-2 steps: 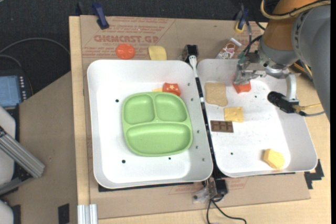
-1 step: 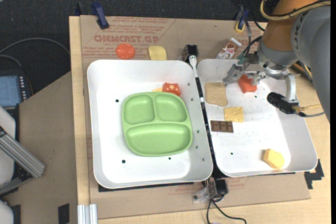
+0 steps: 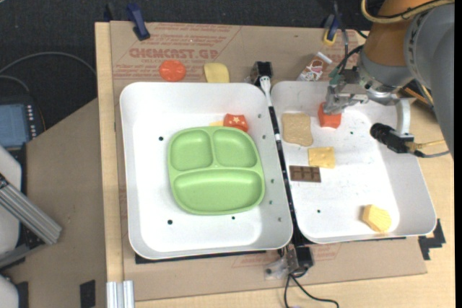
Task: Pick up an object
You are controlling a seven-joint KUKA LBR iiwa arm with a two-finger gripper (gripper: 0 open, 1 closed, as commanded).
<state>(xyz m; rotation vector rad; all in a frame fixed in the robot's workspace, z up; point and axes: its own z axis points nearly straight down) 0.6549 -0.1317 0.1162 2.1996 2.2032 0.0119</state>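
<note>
1. A brown bench (image 3: 180,47) carries two white bins.
2. The left bin (image 3: 144,155) holds a green divided plate (image 3: 215,171).
3. In the right bin (image 3: 404,184), the gripper (image 3: 333,106) is clenched on a small red block (image 3: 330,118).

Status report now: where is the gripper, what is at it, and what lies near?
Gripper low over the right bin, directly above the red block. Grasp not confirmed. Bread slice close beside; yellow cracker just below.
</note>
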